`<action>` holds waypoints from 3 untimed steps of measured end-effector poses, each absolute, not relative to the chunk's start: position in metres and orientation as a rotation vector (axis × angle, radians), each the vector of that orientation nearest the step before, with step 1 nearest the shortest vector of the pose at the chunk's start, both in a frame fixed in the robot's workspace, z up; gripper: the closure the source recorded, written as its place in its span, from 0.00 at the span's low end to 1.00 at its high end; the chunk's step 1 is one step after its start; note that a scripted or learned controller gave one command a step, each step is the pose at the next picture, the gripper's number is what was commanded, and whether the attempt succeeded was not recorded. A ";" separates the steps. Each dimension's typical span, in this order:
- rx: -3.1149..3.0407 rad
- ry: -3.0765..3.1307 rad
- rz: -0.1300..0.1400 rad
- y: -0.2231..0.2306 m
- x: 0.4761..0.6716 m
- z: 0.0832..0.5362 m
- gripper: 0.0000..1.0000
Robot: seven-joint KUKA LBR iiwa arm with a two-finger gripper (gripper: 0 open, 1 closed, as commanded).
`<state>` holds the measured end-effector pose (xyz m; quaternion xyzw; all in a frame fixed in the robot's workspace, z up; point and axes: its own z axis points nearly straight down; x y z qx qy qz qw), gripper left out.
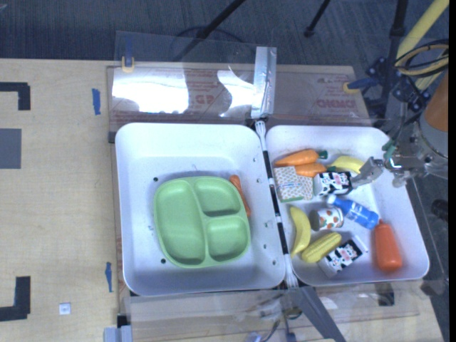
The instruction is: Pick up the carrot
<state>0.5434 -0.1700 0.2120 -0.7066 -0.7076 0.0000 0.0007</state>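
1. Carrot [301, 157] at the back left of the right bin [417, 223], just behind a patterned packet [293, 186].
2. Gripper [372, 171] low over that bin's right side, beside a yellow banana [346, 164]; finger state impossible to tell.
3. Green divided plate [201, 219] in the left bin [135, 212].

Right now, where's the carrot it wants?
The carrot lies at the back left of the right bin, just above the checkered packet.
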 end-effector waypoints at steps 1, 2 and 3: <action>-1.777 -2.590 -0.001 -0.096 0.570 0.150 0.00; -1.768 -2.601 -0.002 -0.114 0.632 0.141 0.00; -1.542 -2.760 -0.015 -0.122 0.646 0.099 0.00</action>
